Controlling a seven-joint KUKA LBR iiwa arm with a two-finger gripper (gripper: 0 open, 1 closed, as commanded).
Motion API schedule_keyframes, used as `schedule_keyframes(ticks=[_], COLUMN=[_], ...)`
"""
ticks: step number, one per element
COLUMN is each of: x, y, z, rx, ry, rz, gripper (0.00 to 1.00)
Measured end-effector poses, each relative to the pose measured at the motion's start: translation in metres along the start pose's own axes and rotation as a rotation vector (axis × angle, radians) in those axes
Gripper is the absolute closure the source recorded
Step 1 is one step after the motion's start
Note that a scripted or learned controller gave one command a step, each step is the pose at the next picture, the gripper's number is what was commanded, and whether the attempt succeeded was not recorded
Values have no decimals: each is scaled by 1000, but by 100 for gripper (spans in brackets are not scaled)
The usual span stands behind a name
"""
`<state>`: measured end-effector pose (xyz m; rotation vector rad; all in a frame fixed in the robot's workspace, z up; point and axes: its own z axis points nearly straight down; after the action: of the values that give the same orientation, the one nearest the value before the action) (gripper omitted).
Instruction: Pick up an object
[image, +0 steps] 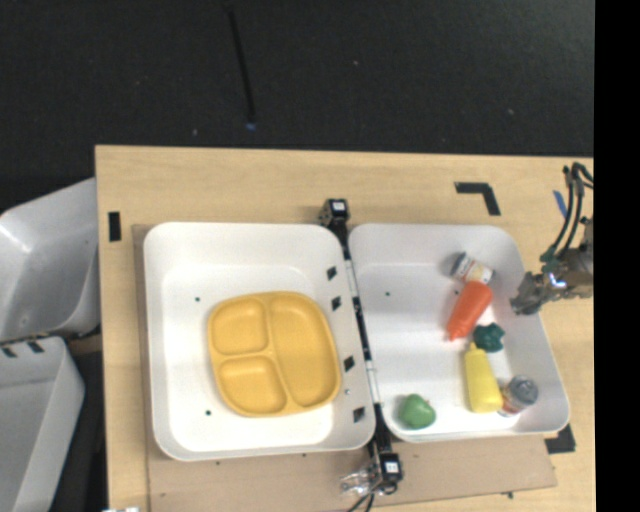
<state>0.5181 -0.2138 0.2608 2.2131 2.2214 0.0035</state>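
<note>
i see 2 white bins side by side on the wooden bench (250, 185). the left bin (180, 250) has a yellow divided plate (272, 353) with 3 compartments, lying flat near the bin's middle, nothing on it.

the right bin (410, 260) carries all the small stuff, bunched toward its right half. an orange carrot-shaped toy (469, 308) lies at a slant, its upper end touching a small grey and white piece (467, 267) near the top. just below the carrot's lower end is a small dark green piece (489, 337). under that, a yellow bottle (481, 381) lies lengthwise, pointing up and down in the view, touching or nearly touching the green piece. beside the bottle's lower right is a small grey round item with a bit of red (518, 392), too blurry for me to name. a green rounded toy (417, 410) sits alone at the bin's bottom edge, left of the bottle and apart from it.

the gripper (528, 300) is at the right edge of the right bin, level with the carrot, apart from it, with cables running up above it. nothing between its fingers that i can see; whether it's released or clenched i cannot tell, too small and dark.
</note>
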Motion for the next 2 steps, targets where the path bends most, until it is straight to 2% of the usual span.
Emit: schedule_keyframes(ticks=[1, 2], x=[59, 101], y=[23, 45], z=[-1, 9], rx=[3, 3], ry=[3, 1], rz=[-5, -2], gripper=[100, 100])
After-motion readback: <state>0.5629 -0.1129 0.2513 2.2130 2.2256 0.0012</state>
